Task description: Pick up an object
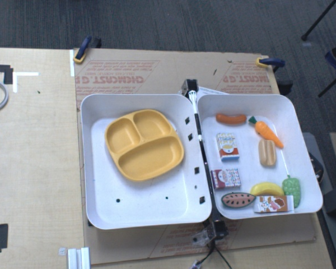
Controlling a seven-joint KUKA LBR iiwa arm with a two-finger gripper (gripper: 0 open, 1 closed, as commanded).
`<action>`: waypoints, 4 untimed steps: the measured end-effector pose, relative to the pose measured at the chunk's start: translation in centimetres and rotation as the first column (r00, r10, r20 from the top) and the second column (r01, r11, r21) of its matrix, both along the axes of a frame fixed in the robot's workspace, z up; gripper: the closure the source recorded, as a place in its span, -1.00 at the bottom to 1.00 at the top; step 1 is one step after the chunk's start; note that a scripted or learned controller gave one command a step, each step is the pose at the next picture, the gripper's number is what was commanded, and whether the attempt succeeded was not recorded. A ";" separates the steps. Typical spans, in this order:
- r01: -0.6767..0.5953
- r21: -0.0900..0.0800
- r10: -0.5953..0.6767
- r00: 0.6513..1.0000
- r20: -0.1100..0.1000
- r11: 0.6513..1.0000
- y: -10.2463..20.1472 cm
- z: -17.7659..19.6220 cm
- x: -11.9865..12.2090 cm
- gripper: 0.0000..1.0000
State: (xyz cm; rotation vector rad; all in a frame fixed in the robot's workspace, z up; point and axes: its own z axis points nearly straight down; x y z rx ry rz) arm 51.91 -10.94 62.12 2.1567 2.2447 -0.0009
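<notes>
White right bin [302, 150] holds toy food: sausage [231, 118] at 12 o'clock, carrot [267, 132] at 1, banana [267, 189] at 5 | yellow divided plate [144, 144] in left bin [95, 195] | step: pre-approach, nothing picked | gripper state: cannot tell | next: choose isolated sausage, descend.

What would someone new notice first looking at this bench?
Probably the yellow divided plastic plate, alone in the left white bin. Next, the toy food crowding the right white bin: an orange plastic carrot near its far edge and a yellow banana near its front.
</notes>
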 end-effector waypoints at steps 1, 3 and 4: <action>-0.002 -0.002 0.002 1.000 0.002 1.000 0.0 0.9 0.2 1.00; -0.007 -0.005 0.007 1.000 0.009 1.000 0.0 2.7 0.4 1.00; -0.008 -0.007 0.008 1.000 0.012 1.000 0.0 3.7 0.6 1.00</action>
